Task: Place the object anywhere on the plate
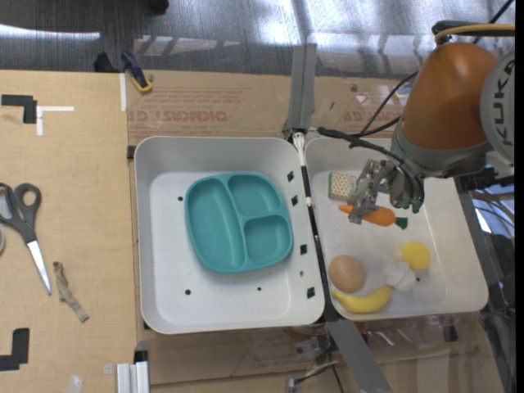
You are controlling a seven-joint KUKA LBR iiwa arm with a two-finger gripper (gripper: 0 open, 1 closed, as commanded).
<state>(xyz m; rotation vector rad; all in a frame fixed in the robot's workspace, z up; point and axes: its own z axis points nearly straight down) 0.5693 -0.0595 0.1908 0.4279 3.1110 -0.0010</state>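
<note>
Banana [363,300]: we see it at 6 o'clock in the right bin [458,297].
Gripper [366,203]: jaws hidden from us, over the carrot [372,215].
Plate [239,222]: we still must fill it.

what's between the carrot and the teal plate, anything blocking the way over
Only the two bins' adjoining walls lie between the carrot in the right bin and the plate in the left bin. The gripper hangs right over the carrot.

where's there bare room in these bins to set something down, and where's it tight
Free: the teal plate with its three bare compartments, and the left bin floor around it. Tight: the right bin, where gripper, carrot, egg, banana and lemon cluster; some bare floor along its right wall.
</note>
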